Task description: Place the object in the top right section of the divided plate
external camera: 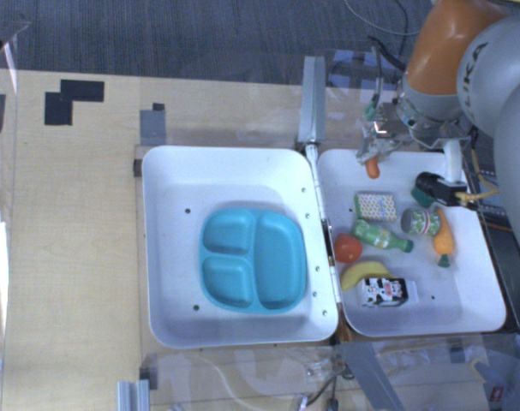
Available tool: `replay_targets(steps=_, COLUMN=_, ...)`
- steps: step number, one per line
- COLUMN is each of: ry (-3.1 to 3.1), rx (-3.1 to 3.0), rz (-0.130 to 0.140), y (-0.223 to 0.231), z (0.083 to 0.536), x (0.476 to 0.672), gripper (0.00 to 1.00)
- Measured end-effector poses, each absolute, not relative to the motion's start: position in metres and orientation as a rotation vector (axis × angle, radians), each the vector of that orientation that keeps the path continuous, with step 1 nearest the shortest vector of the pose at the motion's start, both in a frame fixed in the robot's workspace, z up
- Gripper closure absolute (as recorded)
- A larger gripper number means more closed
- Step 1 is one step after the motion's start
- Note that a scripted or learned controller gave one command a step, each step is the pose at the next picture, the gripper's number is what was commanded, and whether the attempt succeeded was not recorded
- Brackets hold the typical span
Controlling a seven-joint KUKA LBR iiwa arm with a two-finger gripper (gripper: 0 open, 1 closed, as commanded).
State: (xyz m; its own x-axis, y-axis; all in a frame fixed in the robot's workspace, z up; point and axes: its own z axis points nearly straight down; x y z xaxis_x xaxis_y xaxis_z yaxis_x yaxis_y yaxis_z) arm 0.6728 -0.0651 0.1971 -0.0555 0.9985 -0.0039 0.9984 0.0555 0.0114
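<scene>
A blue divided plate [253,260] lies in the left white bin [170,229], with two small sections on its left and one long section on its right. Nothing lies on it. My gripper [371,159] hangs over the far left corner of the right bin [482,306]. A small orange-red object [373,169] sticks out from between its fingertips, and the fingers look shut on it. The object seems to hang just above the bin floor.
In the right bin lie a yellow patterned block [375,205], a green bottle [382,236], a red tomato [347,247], a banana [363,272], a black-and-white carton [385,292], a can [421,222] and a carrot [444,237]. A grey divider post [311,101] stands between the bins.
</scene>
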Motion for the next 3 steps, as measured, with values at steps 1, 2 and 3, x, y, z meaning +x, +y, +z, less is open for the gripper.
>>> replay_targets(steps=1, ry=2.106, rx=2.331, rz=0.003, y=-0.014, z=0.197, x=0.566, gripper=1.00)
replay_targets(steps=2, ry=2.225, rx=2.216, rz=0.005, y=0.071, z=0.223, x=0.575, gripper=1.00)
replay_targets(steps=3, ry=2.135, rx=2.305, rz=0.002, y=0.115, z=0.221, x=0.487, gripper=1.00)
